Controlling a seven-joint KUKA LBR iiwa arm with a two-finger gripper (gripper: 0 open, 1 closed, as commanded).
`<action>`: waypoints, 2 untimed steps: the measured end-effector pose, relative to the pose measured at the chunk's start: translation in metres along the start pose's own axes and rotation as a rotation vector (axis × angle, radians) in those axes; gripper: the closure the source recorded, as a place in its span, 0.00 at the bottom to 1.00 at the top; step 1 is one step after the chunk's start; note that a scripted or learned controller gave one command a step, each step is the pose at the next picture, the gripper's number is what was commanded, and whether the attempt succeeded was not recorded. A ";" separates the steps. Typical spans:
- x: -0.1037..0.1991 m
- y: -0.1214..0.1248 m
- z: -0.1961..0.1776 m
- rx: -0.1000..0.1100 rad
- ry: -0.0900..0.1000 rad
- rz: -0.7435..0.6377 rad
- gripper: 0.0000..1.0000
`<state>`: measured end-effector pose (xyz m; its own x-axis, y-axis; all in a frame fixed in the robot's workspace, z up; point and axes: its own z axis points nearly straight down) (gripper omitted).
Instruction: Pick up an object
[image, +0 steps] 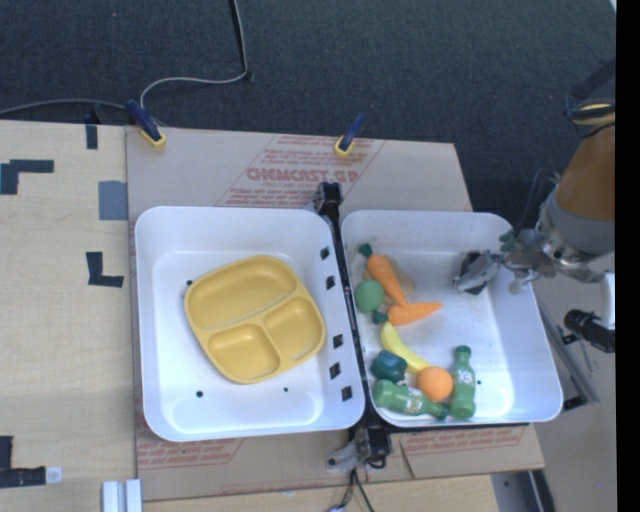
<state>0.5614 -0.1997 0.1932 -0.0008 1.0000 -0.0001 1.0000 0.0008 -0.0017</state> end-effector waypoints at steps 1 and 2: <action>-0.022 0.038 0.104 -0.005 0.001 -0.003 0.00; -0.021 0.108 0.107 0.005 0.008 -0.002 0.00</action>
<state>0.6688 -0.2202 0.0858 -0.0028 1.0000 0.0075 1.0000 0.0028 -0.0063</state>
